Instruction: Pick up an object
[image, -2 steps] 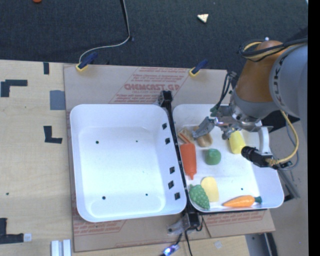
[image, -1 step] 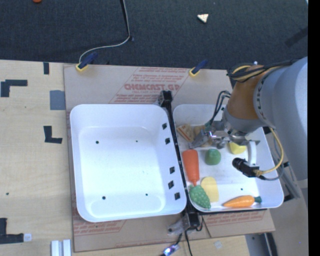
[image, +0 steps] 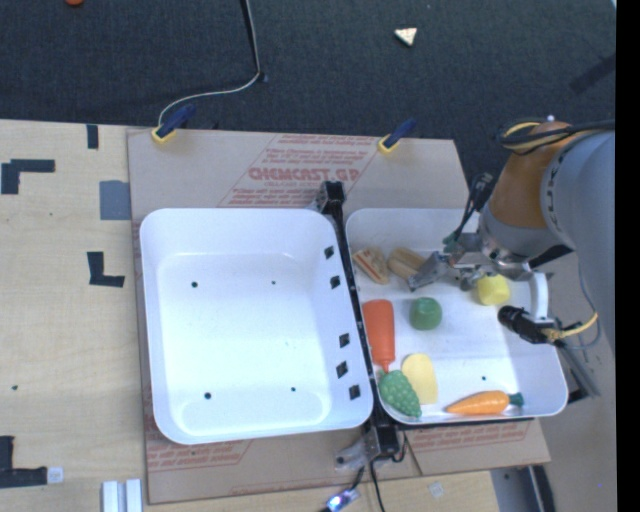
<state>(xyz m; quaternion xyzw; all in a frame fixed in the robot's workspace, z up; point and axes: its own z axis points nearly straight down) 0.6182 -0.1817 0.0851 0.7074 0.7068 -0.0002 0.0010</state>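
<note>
Camera view: your hand (image: 432, 272) hovers low in the right shallow white bin (image: 540, 395), near the tan bread-shaped toy (image: 406, 262); its grip I cannot tell. Centre over that toy before closing.

you see a wooden counter (image: 60, 330) carrying a printed cardboard sheet (image: 290, 170), held at its far edge by two blue and yellow clamps (image: 172, 120). a white cable (image: 245, 70) trails over dark carpet (image: 120, 50) beyond, near a small pale scrap (image: 405, 36).
</note>
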